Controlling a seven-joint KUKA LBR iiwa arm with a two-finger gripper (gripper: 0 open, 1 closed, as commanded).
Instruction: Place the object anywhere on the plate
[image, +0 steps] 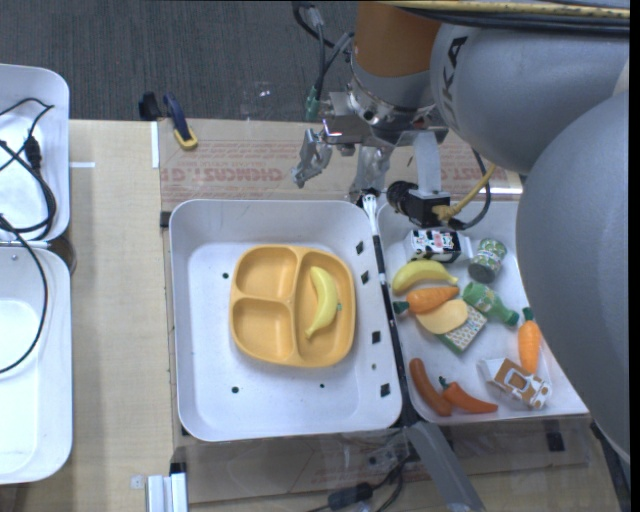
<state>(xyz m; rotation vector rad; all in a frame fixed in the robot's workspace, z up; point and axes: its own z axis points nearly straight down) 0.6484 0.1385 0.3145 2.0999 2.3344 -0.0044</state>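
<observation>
Hiding right bin's (560, 395) far corner: arm (560, 90).

Wooden bench (110, 300) under dark grey carpet (150, 45), evenly lit.

The yellow plate (290, 318) and the banana (322, 300) on it are looking like smooth plastic with a faint sheen. The left bin (200, 400) is showing matt white plastic, while the bench (110, 300) is showing pale wood grain.

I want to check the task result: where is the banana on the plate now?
The banana lies in the long right compartment of the yellow plate, inside the left bin.
</observation>
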